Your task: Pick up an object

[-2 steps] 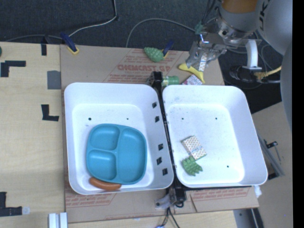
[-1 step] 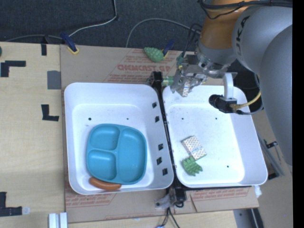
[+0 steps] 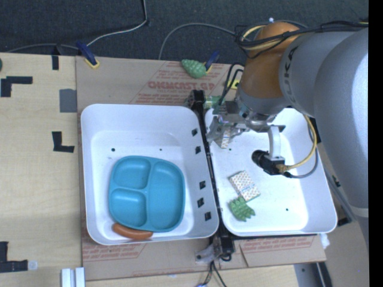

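Gripper (image 3: 224, 130) position is what matters here: it hangs low over the upper left corner of the right-hand bin (image 3: 311, 217), close against the divider (image 3: 206, 166) between the two bins, with the grey arm (image 3: 323, 82) coming in from the upper right of the frame. Whether the jaws are wide or narrow I cannot tell, since the metal wrist parts clutter that spot. A small pale speckled object (image 3: 226, 140) sits right at the gripper's tip, touching or nearly touching it, though whether it is actually clasped is not clear. The other candidates lie toward the bottom of the frame from the jaws: a patterned packet (image 3: 244, 184) near the middle of the right bin, its long axis running diagonally from upper left to lower right, and a green leafy toy (image 3: 241, 208) just below it. In the left bin (image 3: 99, 121) rest a blue divided plate (image 3: 146, 193) and an orange sausage-shaped piece (image 3: 131, 232) at the plate's lower edge. Judging by position, the speckled object is the likeliest target.
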Robot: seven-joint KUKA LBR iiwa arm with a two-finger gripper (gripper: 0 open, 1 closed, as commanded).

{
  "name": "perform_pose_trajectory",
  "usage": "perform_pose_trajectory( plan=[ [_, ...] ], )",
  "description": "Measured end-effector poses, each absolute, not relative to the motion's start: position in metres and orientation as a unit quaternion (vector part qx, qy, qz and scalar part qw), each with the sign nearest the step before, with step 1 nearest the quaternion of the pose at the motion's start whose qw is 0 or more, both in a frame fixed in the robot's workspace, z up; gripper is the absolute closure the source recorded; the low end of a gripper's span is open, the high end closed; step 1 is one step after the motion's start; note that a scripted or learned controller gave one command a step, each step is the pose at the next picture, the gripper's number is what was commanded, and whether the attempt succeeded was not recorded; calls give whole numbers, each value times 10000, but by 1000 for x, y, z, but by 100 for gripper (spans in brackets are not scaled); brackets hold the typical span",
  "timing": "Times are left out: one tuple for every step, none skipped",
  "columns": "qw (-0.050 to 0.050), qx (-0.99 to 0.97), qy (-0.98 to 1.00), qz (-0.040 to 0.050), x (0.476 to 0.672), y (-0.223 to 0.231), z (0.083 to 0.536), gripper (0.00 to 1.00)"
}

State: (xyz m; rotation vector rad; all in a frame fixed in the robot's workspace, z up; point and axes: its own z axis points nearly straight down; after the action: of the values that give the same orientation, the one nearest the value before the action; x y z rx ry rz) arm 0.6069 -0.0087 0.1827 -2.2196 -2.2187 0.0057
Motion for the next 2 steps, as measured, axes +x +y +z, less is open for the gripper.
perform_pose_trajectory(
  plan=[
    [12,-7063,-7079,9,533,35,184,100],
    [0,-7074,-7068,6,540,-20,215,100]
  ],
)
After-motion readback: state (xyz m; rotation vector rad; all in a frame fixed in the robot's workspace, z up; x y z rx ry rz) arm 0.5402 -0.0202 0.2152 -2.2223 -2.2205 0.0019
